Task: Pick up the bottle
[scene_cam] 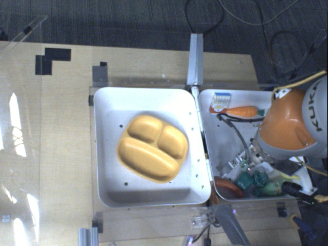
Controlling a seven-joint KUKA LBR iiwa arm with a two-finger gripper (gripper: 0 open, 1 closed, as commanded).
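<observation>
In the right bin [225, 137], a dark green bottle-like object [254, 181] lies near the front wall among other items. My gripper [243, 163] reaches down from the orange-banded arm [287, 119] and hovers just above and left of that green object. The arm hides the right part of the bin and part of the green object. Nothing can be seen held in the gripper.
A carrot [242, 111] and a small printed packet [220, 101] lie at the back of the right bin. A dark red item [229, 186] rests at its front left. A yellow bun-shaped object [152, 147] lies in the left bin [107, 137]. A black cable [237, 132] loops across the right bin.
</observation>
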